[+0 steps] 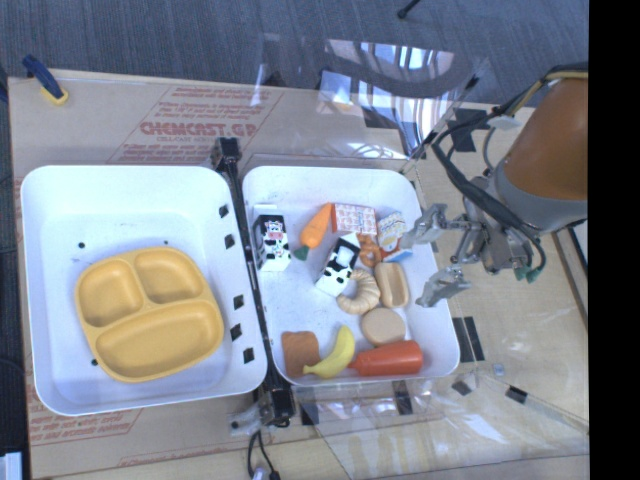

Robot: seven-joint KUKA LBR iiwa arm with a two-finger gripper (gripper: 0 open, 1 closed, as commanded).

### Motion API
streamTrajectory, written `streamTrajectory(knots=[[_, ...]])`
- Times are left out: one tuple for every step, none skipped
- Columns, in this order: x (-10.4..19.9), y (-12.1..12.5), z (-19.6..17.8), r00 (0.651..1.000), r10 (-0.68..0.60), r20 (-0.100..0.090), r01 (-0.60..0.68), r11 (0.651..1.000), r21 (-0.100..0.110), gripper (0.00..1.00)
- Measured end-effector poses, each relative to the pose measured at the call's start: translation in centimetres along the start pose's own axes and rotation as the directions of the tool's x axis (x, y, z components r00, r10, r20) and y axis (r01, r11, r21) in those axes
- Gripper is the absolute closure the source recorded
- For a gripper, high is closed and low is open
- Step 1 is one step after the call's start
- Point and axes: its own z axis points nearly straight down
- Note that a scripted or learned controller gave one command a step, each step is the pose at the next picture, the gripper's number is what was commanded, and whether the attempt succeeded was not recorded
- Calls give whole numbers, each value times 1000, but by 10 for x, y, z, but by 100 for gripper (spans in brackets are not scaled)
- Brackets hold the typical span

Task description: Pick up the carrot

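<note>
The carrot [318, 226] is a small orange cone lying in the back part of the right bin [300, 313], between a cow-print carton [271, 241] and a pink box [354, 218]. My gripper [420, 270] hangs over the bin's right rim, well to the right of the carrot, with several toy foods lying between them. Its two fingers stand spread apart, open, with nothing held between them.
The right bin is crowded: a second cow-print carton [340, 266], a croissant [360, 290], a bun [392, 285], a banana [333, 356], a long red vegetable [388, 358] and a brown block [299, 349]. A yellow divided plate [150, 313] sits in the left bin [60, 198].
</note>
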Motion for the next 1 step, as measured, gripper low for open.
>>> streamTrajectory(knots=[[-9,88,124,1000,-11,-10,11,1000,-7,0]])
